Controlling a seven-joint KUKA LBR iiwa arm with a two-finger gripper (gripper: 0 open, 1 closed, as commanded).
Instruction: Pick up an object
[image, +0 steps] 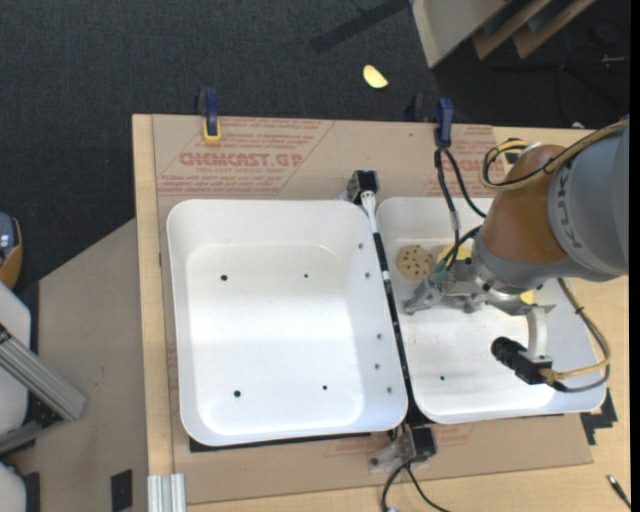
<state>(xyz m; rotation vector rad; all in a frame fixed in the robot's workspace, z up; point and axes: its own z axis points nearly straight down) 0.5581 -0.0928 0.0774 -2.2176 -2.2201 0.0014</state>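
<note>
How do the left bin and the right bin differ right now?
The left bin shows only bare white floor with small dark holes; the right bin holds a round tan object. The arm hangs over the right bin, while the left bin lies in open view. Both are shallow and white.

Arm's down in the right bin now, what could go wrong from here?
1. The end effector sits low beside the round tan object, not over it; closing here may miss it.
2. It is close to the divider between the bins, so a sideways move could hit the wall.
3. Loose cables trail over the right bin near the wrist and might snag.
</note>
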